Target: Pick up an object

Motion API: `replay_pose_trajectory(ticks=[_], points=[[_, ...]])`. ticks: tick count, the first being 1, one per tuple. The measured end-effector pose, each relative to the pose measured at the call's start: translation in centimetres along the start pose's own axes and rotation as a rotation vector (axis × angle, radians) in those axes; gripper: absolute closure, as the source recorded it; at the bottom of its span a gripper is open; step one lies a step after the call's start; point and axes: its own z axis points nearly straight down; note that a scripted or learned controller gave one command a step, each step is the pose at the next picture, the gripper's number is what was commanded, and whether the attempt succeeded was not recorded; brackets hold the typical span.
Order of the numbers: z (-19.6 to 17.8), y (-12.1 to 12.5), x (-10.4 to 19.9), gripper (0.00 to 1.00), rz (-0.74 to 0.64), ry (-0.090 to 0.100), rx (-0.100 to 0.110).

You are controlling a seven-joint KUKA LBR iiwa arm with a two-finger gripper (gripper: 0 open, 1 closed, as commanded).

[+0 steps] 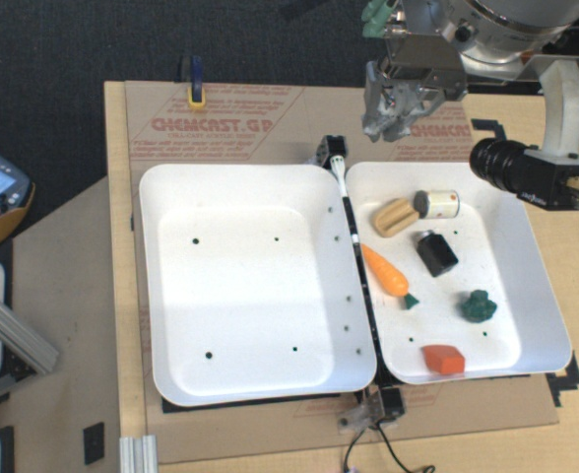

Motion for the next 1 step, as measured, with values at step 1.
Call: replay_pose_trajectory(ticks=[1], points=[[13.08, -1.93, 5.59, 1.0, -0.002, -0.011, 0.034]])
